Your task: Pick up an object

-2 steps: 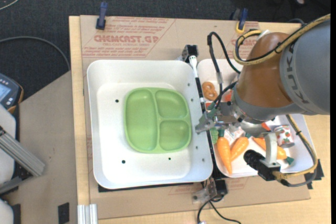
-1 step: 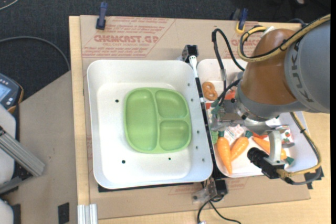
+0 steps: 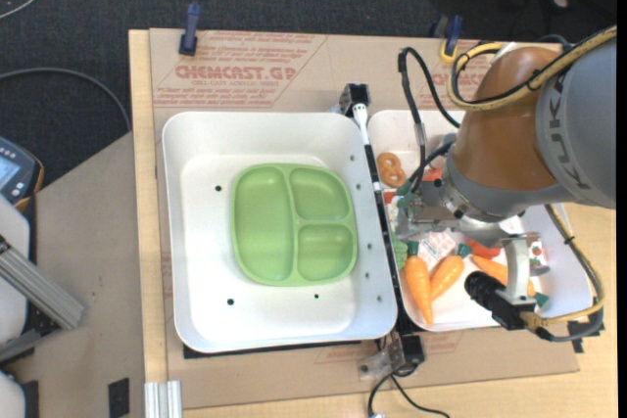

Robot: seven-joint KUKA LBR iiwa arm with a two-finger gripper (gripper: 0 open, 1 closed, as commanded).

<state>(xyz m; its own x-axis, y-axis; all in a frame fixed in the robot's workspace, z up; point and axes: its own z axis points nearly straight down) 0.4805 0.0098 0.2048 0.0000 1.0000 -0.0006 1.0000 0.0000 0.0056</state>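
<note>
The grey arm with its orange band reaches over the right bin (image 3: 392,127) from the right, and its wrist hides most of that bin. My gripper (image 3: 423,228) is low in the bin, just above two orange carrots (image 3: 428,279) near the front left corner. A pretzel (image 3: 391,168) lies by the bin's left wall, behind the gripper. Small red and white pieces (image 3: 487,256) lie beside the carrots, partly covered. The wrist hides what lies between the gripper's tips.
The left bin (image 3: 186,210) holds a green divided plate (image 3: 294,223) in its middle. Both bins sit on a cardboard sheet (image 3: 245,64) clamped with blue clips (image 3: 189,26). A black divider bar (image 3: 372,181) runs between the bins.
</note>
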